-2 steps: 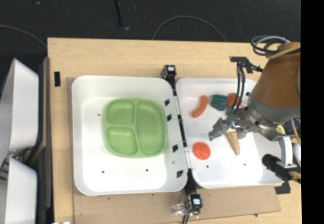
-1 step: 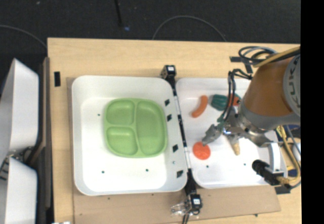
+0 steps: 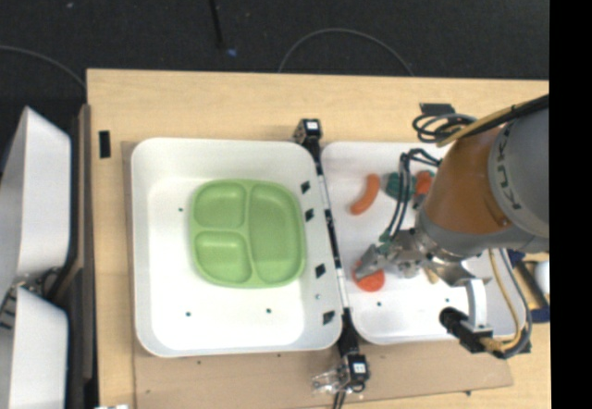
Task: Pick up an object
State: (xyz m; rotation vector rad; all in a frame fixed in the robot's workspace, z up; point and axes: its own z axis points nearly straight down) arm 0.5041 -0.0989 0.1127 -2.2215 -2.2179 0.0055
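Seen from above at a slant: tool point(image 3: 372, 261) low in the right bin point(image 3: 393, 328), near that bin's left wall, directly over a small red-orange thing point(image 3: 371, 282). Hard to make out the fingers against the grey metal and cables of the wrist; cannot tell how far apart, nor whether closed on anything. Red-orange thing partly covered by the tool from above, only its lower rounded edge showing; shape not clear, touching or just under the tool's tip. Much of the right bin's floor hidden by the arm point(image 3: 481, 185), whose grey body and orange band run off toward the right.

Further back in the same bin, an orange sausage-shaped piece point(image 3: 364, 195), lying tilted, free and well apart from the tool. Just right of it, a dark green thing point(image 3: 398, 183) and a bit of orange point(image 3: 424, 181), both half hidden behind black cables and the arm; too blurred to name.

In the left bin point(image 3: 157, 213), a light green divided plate point(image 3: 248, 233) with three compartments, lying flat near the middle, fully in view.

Both bins side by side on the pale wooden counter point(image 3: 222, 102), black clips along the seam between them.
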